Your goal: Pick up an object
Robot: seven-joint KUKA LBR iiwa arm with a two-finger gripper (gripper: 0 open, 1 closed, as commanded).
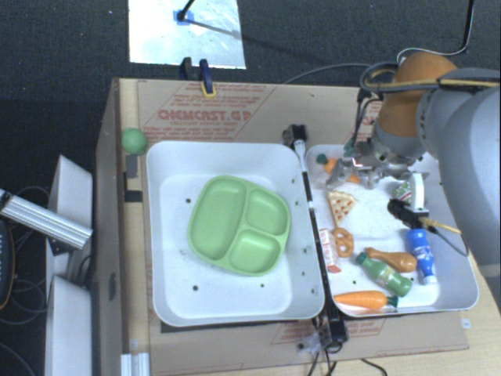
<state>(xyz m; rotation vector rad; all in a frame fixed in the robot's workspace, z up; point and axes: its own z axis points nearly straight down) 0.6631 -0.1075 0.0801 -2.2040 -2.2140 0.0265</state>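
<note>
Pizza slice (340, 207): toy wedge lying flat in the right bin (462, 284), just below the claw, so probably the easiest thing to go for.
Claw (358, 171): down low over the bin's back left corner, fingers look spread apart with nothing between them, tbh it's a bit blurry.
Small orange bit (331, 164): right beside the claw's left finger.
Pretzel (343, 241): further down, near the divider.
Green bottle (385, 273), carrot (365, 299), blue bottle (421, 254): crowded along the front, harder to reach cleanly.
Green tray (239, 224): alone in the left bin (168, 202).
</note>
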